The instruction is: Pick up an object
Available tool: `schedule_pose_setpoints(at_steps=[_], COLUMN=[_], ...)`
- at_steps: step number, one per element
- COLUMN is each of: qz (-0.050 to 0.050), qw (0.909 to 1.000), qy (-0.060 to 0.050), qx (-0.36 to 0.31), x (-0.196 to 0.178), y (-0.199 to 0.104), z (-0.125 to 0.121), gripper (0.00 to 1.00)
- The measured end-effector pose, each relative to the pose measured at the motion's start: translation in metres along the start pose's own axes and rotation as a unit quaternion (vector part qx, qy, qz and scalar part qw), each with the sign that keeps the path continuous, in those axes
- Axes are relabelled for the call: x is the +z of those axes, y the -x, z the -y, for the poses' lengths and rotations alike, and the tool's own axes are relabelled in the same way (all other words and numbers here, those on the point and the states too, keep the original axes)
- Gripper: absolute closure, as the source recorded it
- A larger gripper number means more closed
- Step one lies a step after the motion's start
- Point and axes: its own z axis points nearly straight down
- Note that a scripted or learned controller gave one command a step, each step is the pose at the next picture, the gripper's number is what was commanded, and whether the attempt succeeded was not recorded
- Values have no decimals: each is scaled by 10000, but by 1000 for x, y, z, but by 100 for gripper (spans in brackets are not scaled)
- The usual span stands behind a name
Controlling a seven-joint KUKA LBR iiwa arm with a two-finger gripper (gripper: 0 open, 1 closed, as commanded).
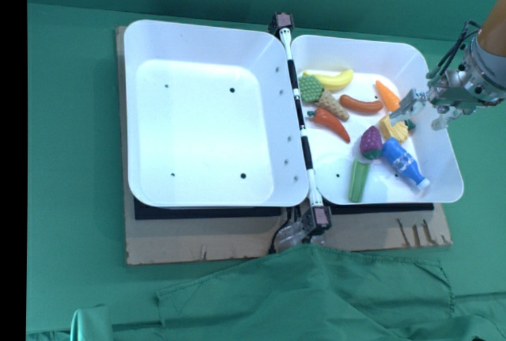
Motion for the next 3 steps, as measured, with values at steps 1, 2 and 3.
schedule_pose_setpoints(at_steps=[1,2,3], qz=[-14,6,18], qw=[10000,10000,10000], qy=[-46,11,26], qx=[12,-8,15], x=[100,91,80], y=[21,18,19], z=[-3,-10,-11], gripper=[0,0,100])
